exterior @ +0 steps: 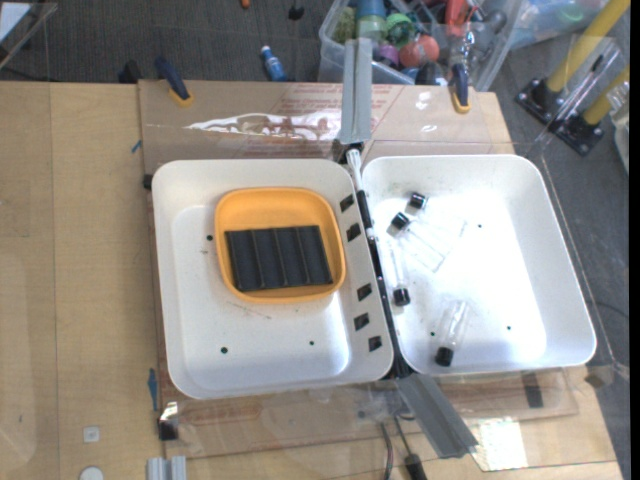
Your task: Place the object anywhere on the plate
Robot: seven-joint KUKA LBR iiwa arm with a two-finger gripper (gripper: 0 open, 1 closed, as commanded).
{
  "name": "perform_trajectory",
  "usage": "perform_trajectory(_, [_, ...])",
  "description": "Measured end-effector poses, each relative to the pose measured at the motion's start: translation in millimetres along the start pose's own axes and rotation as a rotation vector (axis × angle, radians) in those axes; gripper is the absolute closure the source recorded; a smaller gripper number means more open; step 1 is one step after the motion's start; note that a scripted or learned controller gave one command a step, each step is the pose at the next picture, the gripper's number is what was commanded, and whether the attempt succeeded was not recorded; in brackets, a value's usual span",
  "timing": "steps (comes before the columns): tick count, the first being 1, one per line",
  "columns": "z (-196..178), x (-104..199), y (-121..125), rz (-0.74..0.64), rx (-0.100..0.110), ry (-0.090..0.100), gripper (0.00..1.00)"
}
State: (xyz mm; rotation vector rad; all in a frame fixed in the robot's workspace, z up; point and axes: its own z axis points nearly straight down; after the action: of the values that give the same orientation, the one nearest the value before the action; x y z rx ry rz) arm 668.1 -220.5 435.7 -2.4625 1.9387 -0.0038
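An orange square plate (232, 215) lies in the left white bin (200, 358), toward its back. A black ribbed rectangular block (278, 258) rests flat on the plate, covering most of its floor. In the right white bin (560, 298) lie several small clear vials with black caps: one near the front (450, 330), two near the back left (407, 213), and one by the divider (400, 295).
A metal bar (355, 88) runs back from the seam between the bins. A clear tub of colourful toys (420, 18) stands behind the bench. Black clips (362, 293) line the divider. Bare wooden bench (70, 268) spreads to the left.
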Motion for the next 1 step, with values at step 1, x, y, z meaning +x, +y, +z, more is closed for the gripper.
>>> perform_trajectory(1, [5.5, -7.7, -1.6, -0.239, -0.006, -0.004, 1.0])
